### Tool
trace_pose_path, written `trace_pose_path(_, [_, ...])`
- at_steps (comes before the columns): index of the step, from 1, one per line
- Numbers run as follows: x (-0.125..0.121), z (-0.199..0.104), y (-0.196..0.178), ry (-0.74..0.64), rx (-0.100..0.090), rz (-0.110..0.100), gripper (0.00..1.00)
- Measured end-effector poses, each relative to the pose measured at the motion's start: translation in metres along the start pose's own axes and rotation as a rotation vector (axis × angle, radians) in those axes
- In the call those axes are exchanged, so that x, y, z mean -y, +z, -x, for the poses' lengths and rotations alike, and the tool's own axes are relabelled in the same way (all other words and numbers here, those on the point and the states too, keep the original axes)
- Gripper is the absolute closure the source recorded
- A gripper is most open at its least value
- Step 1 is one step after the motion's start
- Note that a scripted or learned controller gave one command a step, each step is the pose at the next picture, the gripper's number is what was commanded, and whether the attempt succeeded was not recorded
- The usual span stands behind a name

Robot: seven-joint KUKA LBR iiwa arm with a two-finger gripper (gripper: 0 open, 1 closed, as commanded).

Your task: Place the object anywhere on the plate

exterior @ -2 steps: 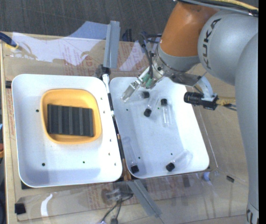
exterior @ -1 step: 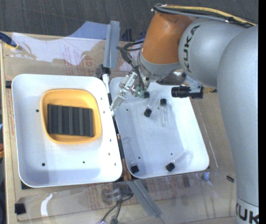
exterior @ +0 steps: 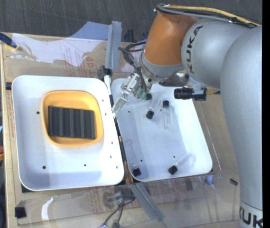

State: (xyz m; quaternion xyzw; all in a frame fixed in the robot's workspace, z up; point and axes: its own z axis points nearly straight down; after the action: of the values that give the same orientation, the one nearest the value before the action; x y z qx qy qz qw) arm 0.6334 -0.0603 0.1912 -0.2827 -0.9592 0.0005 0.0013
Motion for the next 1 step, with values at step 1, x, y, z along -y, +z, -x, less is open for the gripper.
trace_pose_path(1, [0.0, 0.0, 0.0, 0.0, 0.0, 0.0, 0.0])
